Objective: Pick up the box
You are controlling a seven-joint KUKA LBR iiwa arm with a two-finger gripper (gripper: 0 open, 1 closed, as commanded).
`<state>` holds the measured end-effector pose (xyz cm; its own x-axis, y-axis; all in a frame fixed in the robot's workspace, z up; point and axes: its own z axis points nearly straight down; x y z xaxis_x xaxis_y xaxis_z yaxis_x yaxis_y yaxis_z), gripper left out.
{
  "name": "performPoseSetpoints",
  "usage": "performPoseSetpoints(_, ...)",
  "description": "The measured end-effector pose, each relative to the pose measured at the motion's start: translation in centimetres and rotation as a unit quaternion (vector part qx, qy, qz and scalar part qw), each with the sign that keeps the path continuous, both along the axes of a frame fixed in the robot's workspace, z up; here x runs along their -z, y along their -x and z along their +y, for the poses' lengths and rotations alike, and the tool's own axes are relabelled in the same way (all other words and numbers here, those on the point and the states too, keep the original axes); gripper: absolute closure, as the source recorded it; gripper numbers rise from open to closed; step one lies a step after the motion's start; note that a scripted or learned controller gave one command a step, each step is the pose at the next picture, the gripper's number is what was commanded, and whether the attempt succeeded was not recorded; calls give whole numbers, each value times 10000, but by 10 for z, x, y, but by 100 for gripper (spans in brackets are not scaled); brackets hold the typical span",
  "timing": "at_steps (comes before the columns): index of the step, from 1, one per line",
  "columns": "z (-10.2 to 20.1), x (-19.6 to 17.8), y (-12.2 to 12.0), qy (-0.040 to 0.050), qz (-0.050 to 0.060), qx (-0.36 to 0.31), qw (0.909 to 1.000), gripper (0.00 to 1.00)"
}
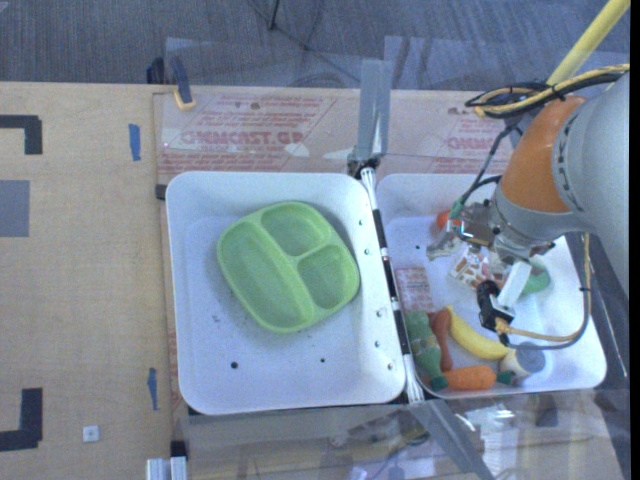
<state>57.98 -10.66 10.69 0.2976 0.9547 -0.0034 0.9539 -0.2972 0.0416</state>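
Green three-compartment plate [289, 265]: matt moulded plastic. Two shallow white bins [200, 358]: smooth plastic, slight sheen. Pale surface [80, 268]: wood-look, matt. Yellow banana [474, 338]: glossy plastic look.

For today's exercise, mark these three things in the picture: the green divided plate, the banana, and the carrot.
green divided plate [288, 265]: camera view, on the ridge where its three compartments meet.
banana [476, 339]: camera view, on the middle of its yellow curve.
carrot [470, 377]: camera view, on the middle of its orange body.

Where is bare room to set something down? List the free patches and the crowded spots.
Free: the left bin's floor around the green plate, widest along its near edge. Crowded: the right bin, where the arm hangs over a banana, carrot and other items.
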Motion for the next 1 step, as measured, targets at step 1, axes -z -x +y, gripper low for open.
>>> performPoseSetpoints(1, -21, -2, -85, -83, 188, 328, 9993, 0)
